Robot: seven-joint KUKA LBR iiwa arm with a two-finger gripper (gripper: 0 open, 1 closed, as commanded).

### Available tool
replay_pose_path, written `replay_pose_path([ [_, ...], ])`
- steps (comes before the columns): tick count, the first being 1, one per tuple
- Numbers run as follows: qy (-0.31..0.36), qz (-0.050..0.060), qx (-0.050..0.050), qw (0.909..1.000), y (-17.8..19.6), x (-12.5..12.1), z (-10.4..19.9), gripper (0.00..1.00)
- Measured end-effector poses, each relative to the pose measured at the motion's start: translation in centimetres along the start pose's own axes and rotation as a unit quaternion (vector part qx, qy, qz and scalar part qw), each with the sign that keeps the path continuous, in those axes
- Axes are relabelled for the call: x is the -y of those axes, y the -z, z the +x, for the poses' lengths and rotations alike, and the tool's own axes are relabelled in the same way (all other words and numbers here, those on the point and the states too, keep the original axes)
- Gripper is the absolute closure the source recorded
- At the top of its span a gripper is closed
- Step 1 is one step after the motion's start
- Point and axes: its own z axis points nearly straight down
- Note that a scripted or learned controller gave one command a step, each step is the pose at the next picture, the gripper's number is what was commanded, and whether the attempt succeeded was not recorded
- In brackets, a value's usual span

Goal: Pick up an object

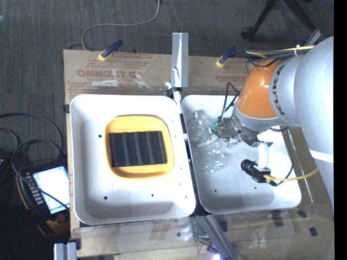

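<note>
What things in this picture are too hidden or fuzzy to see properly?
1. Gripper, camera view: tucked under the orange band, so whether it holds anything is hidden.
2. Clear plastic things in the right bin, camera view: see-through on white, so their shape and number are unclear.
3. The right bin's right side, camera view: covered by the grey arm.

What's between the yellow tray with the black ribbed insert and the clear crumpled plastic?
Only bare white floor of the left bin and both bins' adjoining rims, in the camera view.
</note>
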Motion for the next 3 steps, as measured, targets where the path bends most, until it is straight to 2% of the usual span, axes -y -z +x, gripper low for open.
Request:
replay_pose_path([
  [1,0.015,0.006,-0.001,0.9999,9.9,0.1,-2.0,0.00],
  [2,0.048,0.007,-0.002,0.9988,14.7,2.5,3.4,0.00],
  [3,0.047,0.008,-0.001,0.9989,9.1,2.9,3.2,0.00],
])
